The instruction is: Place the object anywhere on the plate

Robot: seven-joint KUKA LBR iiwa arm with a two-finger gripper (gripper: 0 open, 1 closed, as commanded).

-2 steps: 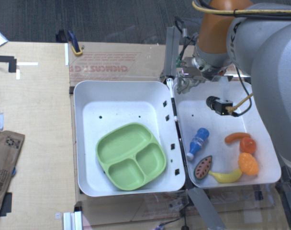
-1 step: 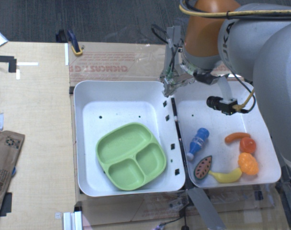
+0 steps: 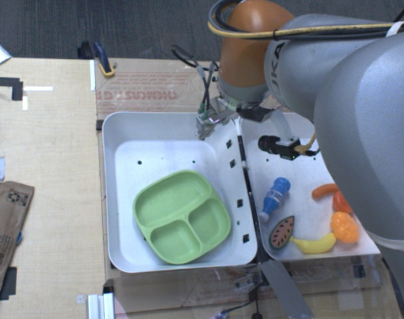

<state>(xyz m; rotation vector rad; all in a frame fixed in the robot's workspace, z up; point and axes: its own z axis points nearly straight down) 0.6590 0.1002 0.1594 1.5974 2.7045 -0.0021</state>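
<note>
A light green divided plate [image 3: 182,216] lies in the left bin [image 3: 122,145], toward its front, with nothing on it. My gripper [image 3: 204,129] hangs over the back edge of the left bin, close to the divider between the bins and well behind the plate. I see no object between its tips. In the right bin [image 3: 302,171] lie a small blue bottle [image 3: 274,197], a brown oval slice with dark seeds [image 3: 282,231], a yellow banana [image 3: 314,244], an orange fruit [image 3: 345,226] and an orange carrot-like piece [image 3: 325,191].
The arm's large grey body covers the right side of the right bin. A cardboard sheet [image 3: 149,88] lies behind the left bin. The wooden bench top [image 3: 42,151] stretches to the left, with a brown paper bag [image 3: 6,224] on it.
</note>
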